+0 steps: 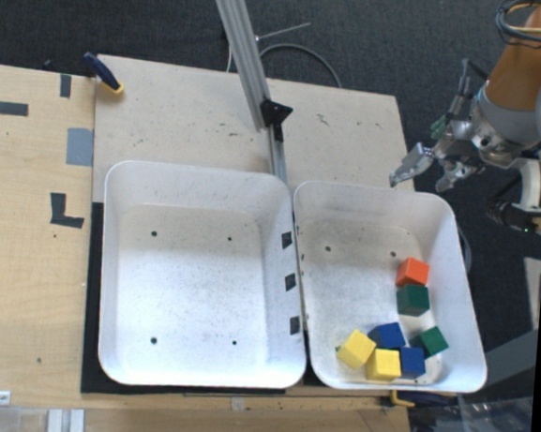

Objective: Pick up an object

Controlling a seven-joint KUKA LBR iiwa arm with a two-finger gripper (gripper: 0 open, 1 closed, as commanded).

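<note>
Bench (195,110) carries two shallow white bins side by side; left bin (117,244) and right bin (454,264) meet at a shared middle rim w/ small dark clips along it; a grey metal rail (244,39) slants down from top centre to the bins' junction; arm (523,73), grey w/ orange section, comes in at upper right; gripper (427,169) hangs just outside the right bin's far right corner, above the rim, fingers spread apart, nothing between them. Blocks all sit in the right bin's near right part: blue block (390,335) in the cluster's middle; 2 yellow blocks (357,349) touching it at front; orange block (413,271) farther back w/ a dark green block (414,299) right against it; another green block (434,340) at the right, tilted. All blocks well apart from the gripper.
</note>
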